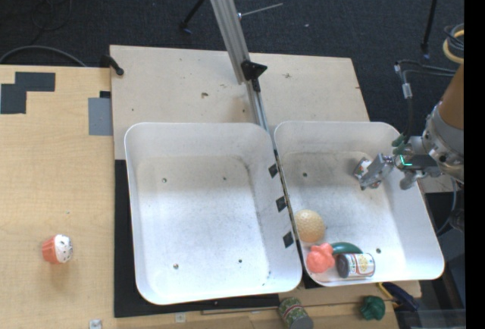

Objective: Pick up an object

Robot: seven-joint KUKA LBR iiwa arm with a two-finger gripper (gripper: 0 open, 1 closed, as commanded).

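Reaching in from the right, the hand point(369, 171) hovers over the far part of the right bin point(413, 202), a small grey metal piece whose fingers blur into one another, so whether they are spread or pressed together cannot be told; nothing is visible between them. Behind it the wrist shows a green glow, and the arm point(455, 123) is cut off by the right border. The objects to pick lie well apart from the hand, clustered at the near edge of the same bin: a tan ball point(310, 225) with a dull, rough-looking surface, just beside the dividing rims; a soft-looking pink lump point(320, 258) nearer still; a dark jar point(355, 265) on its side with a pale label; and a green thing point(345, 247) mostly hidden behind the jar, its shape unclear. The left bin point(144, 168) is shallow white plastic with rounded corners and a speckled floor. On the wooden worktop point(45, 168) to the left sits a small orange and white toy point(57, 249). A ribbed metal rail point(227, 13) slants in from the far side. At the near edge, a green lump point(371, 308) and another dim round object point(292, 311) are partly cut off.
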